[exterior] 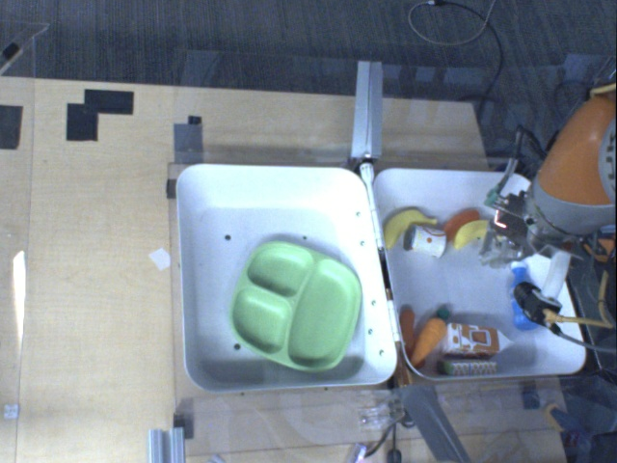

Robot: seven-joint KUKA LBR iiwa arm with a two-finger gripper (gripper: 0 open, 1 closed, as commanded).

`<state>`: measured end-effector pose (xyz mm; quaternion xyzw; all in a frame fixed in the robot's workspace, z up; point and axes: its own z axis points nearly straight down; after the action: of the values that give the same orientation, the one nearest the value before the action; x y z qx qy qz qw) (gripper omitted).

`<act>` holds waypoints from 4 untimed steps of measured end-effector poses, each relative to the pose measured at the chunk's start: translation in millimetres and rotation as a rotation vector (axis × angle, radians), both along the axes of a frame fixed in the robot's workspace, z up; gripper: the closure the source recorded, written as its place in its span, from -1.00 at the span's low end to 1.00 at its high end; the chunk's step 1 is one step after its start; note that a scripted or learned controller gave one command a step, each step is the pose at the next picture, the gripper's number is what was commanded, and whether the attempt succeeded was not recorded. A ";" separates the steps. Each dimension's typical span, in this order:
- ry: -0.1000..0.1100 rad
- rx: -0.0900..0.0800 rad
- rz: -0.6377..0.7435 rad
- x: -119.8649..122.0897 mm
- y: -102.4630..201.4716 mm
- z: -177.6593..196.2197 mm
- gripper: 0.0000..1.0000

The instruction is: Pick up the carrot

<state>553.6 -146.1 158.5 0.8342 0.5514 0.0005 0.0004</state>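
Observation:
The carrot point(430, 335), orange with a small green top, lies slanted near the front wall of the right bin point(540, 360). It rests between a thin reddish-brown stick point(407, 323) on its left and a small printed box point(470, 340) on its right. My gripper point(502, 246) hangs over the back right part of that bin, up and to the right of the carrot and well apart from it. The grey wrist and orange band point(578, 167) hide part of the bin's right side.
At the back of the right bin lie a yellow banana point(405, 224), a white cup point(427, 242) and an orange and yellow piece point(468, 228). A blue object point(525, 299) sits by the right wall. The left bin point(202, 258) holds a green divided plate point(297, 304).

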 end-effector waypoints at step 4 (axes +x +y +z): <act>-0.003 0.000 -0.324 85.7 7.8 41.6 1.00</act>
<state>639.3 -138.3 200.1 0.9123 0.4095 0.0015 0.0012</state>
